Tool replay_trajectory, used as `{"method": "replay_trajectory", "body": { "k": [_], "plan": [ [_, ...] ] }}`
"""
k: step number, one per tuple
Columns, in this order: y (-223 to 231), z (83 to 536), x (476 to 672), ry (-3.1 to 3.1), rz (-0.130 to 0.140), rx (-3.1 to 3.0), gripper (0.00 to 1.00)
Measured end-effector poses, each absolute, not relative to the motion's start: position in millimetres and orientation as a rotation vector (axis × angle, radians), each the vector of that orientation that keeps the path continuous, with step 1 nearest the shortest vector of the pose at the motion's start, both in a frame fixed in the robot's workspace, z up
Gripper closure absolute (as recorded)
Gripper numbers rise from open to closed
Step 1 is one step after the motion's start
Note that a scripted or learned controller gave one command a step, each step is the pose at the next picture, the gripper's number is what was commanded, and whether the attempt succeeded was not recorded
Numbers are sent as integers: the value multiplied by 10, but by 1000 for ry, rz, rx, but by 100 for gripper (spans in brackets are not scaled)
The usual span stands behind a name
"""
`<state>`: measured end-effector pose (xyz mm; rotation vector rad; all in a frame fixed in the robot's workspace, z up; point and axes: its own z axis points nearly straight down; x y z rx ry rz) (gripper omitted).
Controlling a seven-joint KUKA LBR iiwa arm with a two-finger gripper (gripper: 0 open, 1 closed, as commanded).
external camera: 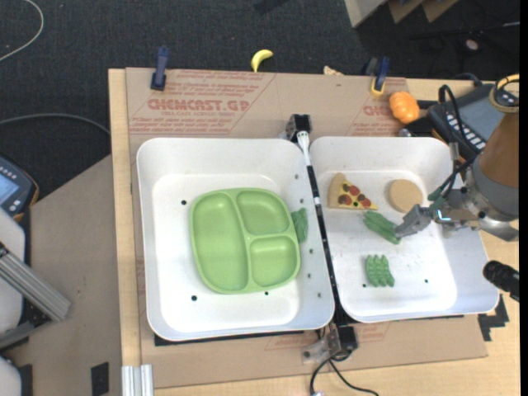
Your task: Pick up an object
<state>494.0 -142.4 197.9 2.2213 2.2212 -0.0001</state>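
The right bin (437, 299) holds a toy pizza slice (348, 194), a round tan cookie (404, 194), a long green pod (381, 226) and a ridged green piece (378, 271). My gripper (410, 223) reaches in from the right and sits low over the bin, just below the cookie. Its tip is right at the pod's right end; whether it touches the pod is unclear. Nothing is visibly lifted off the bin floor.
The left bin (157, 246) bears a green divided plate (244, 239), with a small green piece (299, 223) at the plate's right side. An orange toy (403, 106) and a yellow banana (261, 58) lie on the cardboard outside the bins. Clamps stand at the back edge.
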Motion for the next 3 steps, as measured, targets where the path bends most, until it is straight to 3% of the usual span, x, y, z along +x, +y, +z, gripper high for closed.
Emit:
{"method": "replay_trajectory", "body": {
  "k": [1, 2, 3],
  "plan": [
    [-1464, 822, 4791, 2224, 4, 2227, 0],
    [-1472, 988, 4821, 2217, 11, 2218, 100],
    [-1474, 1087, 4825, 2214, 12, 2217, 100]
  ]
}}
